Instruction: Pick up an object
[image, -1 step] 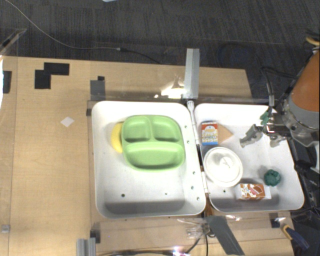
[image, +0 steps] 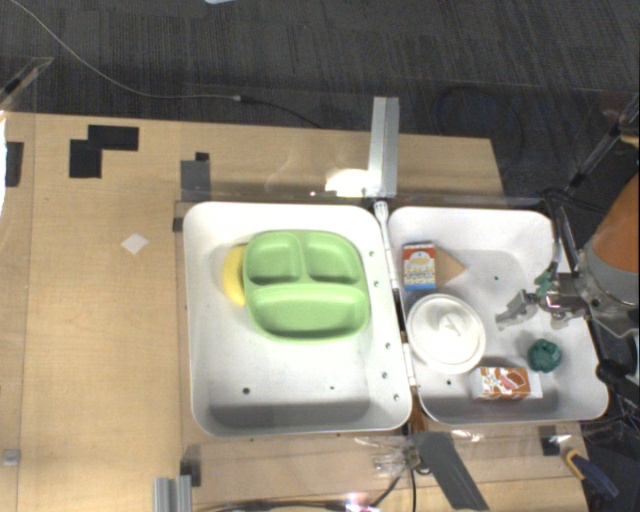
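No object is held yet; the right bin (image: 520, 225) holds the candidates. Nearest to the gripper (image: 512, 312) is a white round lid or bowl (image: 446, 332), lying at its 8–9 o'clock, close by. A small dark green object (image: 544, 354) sits at the gripper's 4–5 o'clock, near. A flat orange-and-white packet (image: 505, 381) is leaned against the front wall at 6 o'clock. A small red-and-white carton (image: 419, 266) is placed at 10 o'clock, with a tan wedge-shaped piece (image: 452, 268) just beside it.

The gripper is seen over bare bin floor, fingers appearing slightly apart, nothing between them. Height above the floor cannot be judged.

Step in hand is judged as approach/positioning, before any grasp. For the next move, a target needs to be selected and the fingers centred over it before descent; the green object looks easiest to span.

In the left bin (image: 290, 400), a green divided tray (image: 303, 283) is laid over a yellow item (image: 233, 275), well apart from the arm.
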